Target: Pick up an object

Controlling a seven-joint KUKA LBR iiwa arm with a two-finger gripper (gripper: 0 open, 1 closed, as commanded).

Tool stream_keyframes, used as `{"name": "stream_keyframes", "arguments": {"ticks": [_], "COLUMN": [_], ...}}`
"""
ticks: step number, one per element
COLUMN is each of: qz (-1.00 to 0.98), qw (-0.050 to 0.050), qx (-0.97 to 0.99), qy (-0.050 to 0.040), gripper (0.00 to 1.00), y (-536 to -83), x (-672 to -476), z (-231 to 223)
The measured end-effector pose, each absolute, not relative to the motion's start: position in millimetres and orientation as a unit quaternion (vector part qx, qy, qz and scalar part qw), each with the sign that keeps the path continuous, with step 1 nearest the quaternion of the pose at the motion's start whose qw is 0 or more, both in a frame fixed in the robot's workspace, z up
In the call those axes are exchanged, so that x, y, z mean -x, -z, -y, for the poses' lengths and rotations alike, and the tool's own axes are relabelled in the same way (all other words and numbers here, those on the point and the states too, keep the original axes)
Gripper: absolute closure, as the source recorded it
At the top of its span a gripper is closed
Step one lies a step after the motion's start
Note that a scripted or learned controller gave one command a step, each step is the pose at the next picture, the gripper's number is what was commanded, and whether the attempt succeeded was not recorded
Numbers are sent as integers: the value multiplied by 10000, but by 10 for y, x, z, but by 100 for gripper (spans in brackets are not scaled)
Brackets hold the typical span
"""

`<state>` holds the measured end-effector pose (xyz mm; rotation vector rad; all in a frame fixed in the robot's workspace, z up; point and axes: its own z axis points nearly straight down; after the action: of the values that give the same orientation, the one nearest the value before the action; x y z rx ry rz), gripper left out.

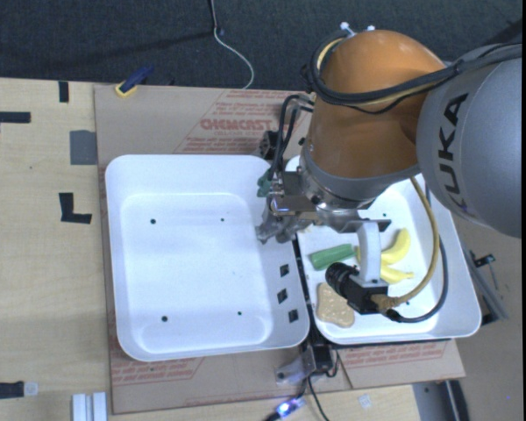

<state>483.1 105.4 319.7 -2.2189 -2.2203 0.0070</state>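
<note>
In the right bin (456, 318) lie a green cylinder-like piece (331, 254), a yellow banana-shaped object (395, 253) and a flat tan object (335, 308). The grey arm with its orange band (373, 103) hangs over this bin and hides much of it. My gripper (277, 219) reaches down at the divide between the two bins, left of the green piece and above the bin rim. I see nothing held in it from this angle.
The left bin (123, 182) sits beside the right one on a cardboard sheet (158, 121). A black cable connector (349, 288) and a looping cable (434, 270) hang from the arm over the right bin. A white cord (232, 51) runs behind the bins.
</note>
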Motion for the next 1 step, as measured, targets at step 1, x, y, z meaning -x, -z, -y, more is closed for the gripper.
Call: {"name": "stream_keyframes", "arguments": {"ticks": [1], "qz": [7078], "qw": [6], "qx": [7064], "qy": [-6], "gripper": [100], "y": [-3299], "x": [-4834], "z": [-1012]}}
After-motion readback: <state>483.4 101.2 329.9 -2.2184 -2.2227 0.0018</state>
